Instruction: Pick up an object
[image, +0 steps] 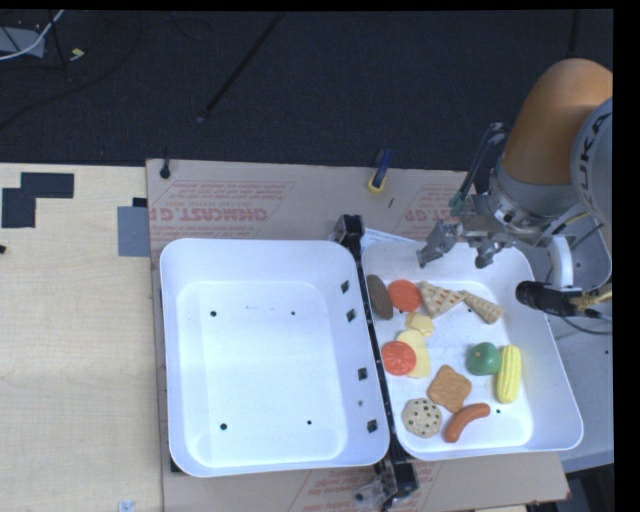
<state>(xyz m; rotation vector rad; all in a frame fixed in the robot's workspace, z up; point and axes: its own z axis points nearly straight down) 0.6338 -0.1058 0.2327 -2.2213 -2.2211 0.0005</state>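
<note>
Above the right bin (555, 420), the end effector (460, 250) hangs spread, empty.

You can't tell the pale yellow pieces (417, 340) apart where they overlap behind the red slice (398, 358), and the arm (560, 130) is cut off at the right.

Left bin (262, 445) floor free; right bin (548, 415) crowded, far strip open.
</note>
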